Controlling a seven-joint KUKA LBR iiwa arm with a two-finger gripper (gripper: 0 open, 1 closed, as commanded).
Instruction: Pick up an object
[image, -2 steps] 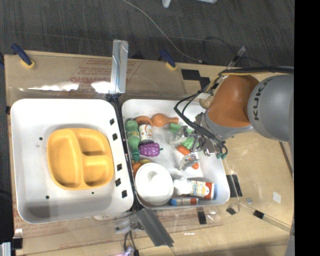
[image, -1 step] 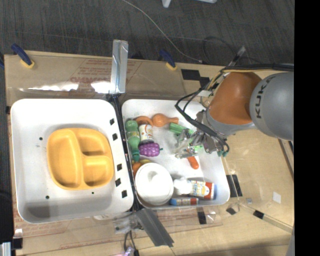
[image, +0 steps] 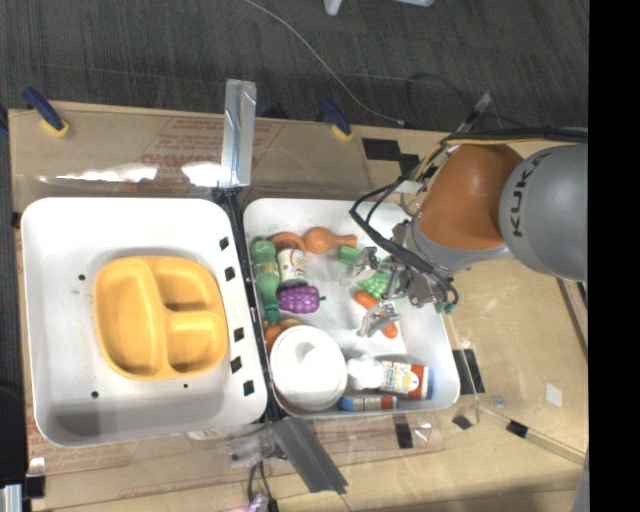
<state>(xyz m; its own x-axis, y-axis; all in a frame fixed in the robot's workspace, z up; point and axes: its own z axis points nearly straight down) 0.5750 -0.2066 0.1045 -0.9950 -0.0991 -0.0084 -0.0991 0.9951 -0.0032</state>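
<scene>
Here, at the right bin's (image: 440, 345) near edge lie a blue-capped marker (image: 366, 403), a small labelled bottle (image: 396, 377) and a white bowl (image: 308, 366). Beyond them, toward the far edge, sit purple toy grapes (image: 298, 297) and an orange toy gourd (image: 326, 240). The tool (image: 381, 318) is low by the bin's right edge, over small orange and green toys (image: 368, 287); I cannot tell its state. The grasp looks under way; next it likely must close and lift.
</scene>
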